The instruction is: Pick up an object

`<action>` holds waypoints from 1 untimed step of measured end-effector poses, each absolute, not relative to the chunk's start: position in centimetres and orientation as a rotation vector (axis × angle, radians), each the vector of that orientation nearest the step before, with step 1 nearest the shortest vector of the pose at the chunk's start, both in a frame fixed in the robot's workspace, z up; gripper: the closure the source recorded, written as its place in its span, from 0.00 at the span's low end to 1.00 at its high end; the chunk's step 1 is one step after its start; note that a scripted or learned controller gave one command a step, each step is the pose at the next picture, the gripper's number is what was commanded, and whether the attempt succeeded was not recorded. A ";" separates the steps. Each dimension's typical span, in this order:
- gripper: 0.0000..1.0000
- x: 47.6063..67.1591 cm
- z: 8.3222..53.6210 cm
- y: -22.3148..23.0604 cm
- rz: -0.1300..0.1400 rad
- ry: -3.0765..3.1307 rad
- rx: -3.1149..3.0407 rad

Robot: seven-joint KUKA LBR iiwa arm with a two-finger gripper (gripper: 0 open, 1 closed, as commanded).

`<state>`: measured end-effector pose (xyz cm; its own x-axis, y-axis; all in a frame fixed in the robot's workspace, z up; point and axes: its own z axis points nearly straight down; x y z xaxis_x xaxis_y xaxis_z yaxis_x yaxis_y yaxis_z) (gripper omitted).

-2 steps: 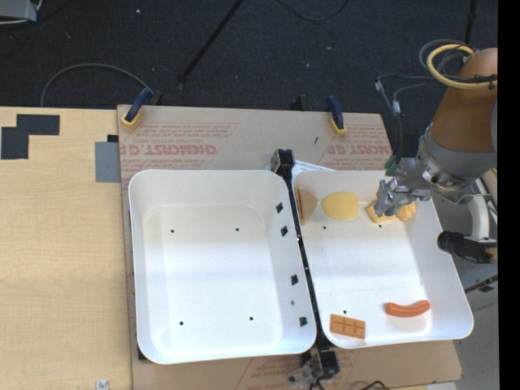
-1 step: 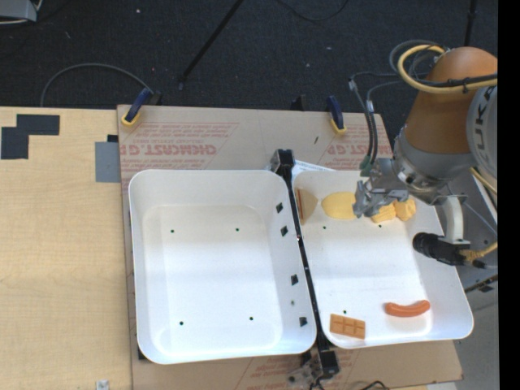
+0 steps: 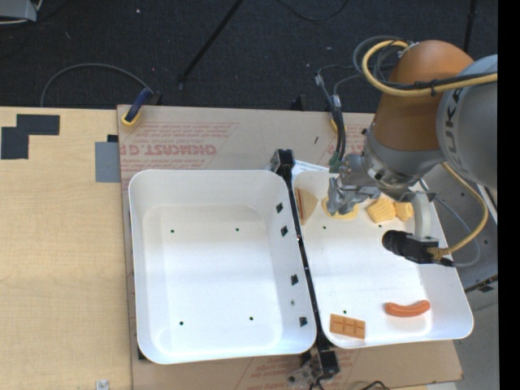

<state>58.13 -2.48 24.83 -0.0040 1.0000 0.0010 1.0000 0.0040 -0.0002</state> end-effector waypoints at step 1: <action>1.00 58.6 25.0 3.5 -0.001 -2.225 -2.216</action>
